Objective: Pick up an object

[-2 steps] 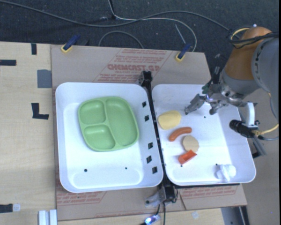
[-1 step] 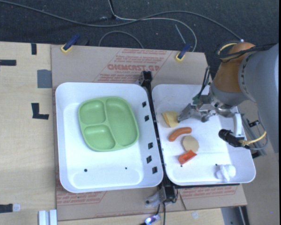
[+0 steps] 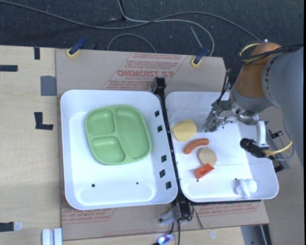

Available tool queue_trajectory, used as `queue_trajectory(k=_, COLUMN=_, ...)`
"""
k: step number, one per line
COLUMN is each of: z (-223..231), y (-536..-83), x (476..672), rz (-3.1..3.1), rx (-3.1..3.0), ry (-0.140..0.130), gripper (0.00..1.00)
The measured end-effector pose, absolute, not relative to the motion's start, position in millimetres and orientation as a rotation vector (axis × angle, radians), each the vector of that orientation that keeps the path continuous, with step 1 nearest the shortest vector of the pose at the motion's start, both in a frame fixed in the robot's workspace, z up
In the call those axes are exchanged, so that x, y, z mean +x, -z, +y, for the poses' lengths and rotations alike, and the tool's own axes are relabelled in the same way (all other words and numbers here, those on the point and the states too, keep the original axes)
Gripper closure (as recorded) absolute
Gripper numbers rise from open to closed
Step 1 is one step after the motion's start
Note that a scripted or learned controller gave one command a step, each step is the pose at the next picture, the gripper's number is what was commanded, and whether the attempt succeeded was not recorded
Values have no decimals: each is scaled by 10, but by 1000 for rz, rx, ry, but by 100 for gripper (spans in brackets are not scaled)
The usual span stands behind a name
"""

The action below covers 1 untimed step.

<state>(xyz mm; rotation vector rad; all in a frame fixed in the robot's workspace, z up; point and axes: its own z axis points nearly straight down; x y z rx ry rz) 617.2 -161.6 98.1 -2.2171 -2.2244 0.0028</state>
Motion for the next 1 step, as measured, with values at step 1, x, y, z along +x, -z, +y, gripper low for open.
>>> queue_trajectory(k=1, z=-1606, y=-1428, x=6252, rz=-2224, rx=-2221, ry=2, gripper=100)
